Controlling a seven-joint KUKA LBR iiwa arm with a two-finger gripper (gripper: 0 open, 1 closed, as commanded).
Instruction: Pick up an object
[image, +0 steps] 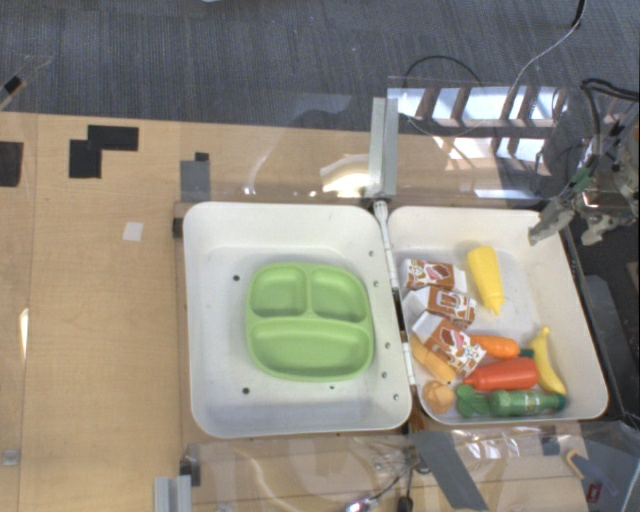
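**A:** Your gripper (585, 205) sits at the right bin's (590, 330) far right corner; I cannot tell its state, or that it has hold of anything.

**B:** And the objects?

**A:** The yellow plastic corn cob (486, 277) lies alone. The toy food pile (480, 365) is crowded, so you'd likely nudge neighbours and miss.

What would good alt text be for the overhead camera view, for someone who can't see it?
Seen from above, two shallow white bins sit side by side: the left bin holds a green three-compartment plastic plate, the right bin a pile of toy food, including a yellow corn cob, a banana and small printed cartons. The gripper hangs by the right bin's far right corner.
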